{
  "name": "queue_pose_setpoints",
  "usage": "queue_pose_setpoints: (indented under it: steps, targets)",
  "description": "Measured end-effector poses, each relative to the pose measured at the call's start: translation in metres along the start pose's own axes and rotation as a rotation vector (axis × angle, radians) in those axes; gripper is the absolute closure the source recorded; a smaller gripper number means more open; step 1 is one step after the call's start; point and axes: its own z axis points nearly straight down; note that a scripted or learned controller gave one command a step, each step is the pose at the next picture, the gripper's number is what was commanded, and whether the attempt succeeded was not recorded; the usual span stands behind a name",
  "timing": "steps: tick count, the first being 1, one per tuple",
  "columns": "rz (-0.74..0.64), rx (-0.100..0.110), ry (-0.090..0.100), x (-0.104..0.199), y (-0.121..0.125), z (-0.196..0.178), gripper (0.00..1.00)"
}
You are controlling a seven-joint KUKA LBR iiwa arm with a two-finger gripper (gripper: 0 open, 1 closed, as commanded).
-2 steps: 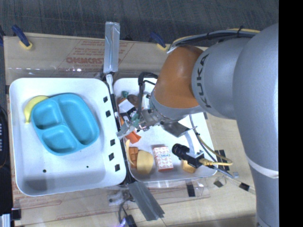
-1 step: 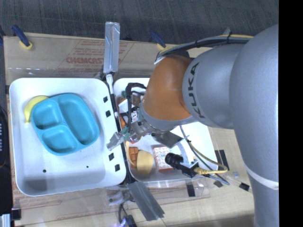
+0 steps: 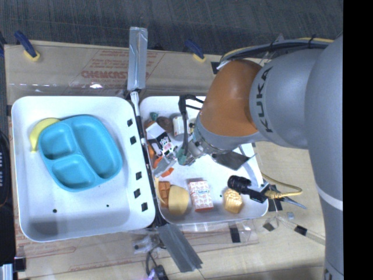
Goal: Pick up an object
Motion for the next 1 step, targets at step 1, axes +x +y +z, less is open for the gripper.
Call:
queue_pose_setpoints:
  steps: [1]
  targets:
    - [-0.091,0.001,0.003,-0.0107,-0.0079,0.0001,0.0]
